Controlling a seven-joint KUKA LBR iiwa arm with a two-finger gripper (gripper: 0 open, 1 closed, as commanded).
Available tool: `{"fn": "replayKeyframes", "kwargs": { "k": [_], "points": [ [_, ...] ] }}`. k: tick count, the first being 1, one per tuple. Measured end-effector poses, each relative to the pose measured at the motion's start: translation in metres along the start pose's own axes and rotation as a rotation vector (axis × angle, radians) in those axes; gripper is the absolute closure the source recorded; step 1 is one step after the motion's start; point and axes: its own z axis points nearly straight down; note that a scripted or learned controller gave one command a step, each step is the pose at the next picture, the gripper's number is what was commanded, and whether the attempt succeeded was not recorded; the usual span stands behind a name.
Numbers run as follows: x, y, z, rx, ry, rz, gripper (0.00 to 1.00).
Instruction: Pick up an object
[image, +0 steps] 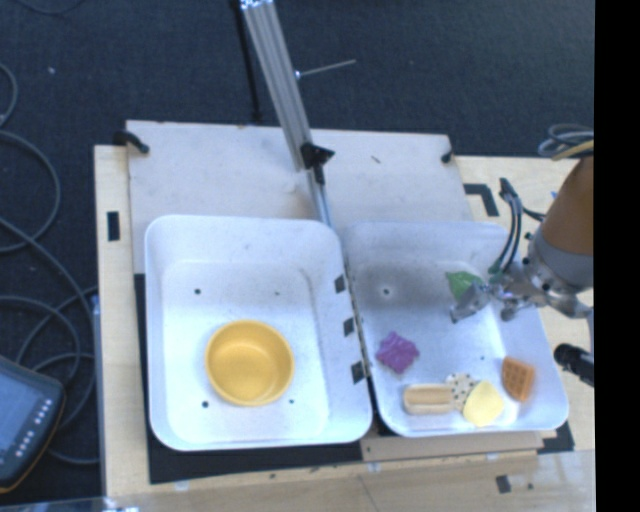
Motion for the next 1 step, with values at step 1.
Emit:
{"fn": "replayKeyframes", "kwargs": {
  "k": [1],
  "points": [
    [0.0041,-0.0052,0.0450,-0.001,-0.001,0.000,0.00]
  ]
}}
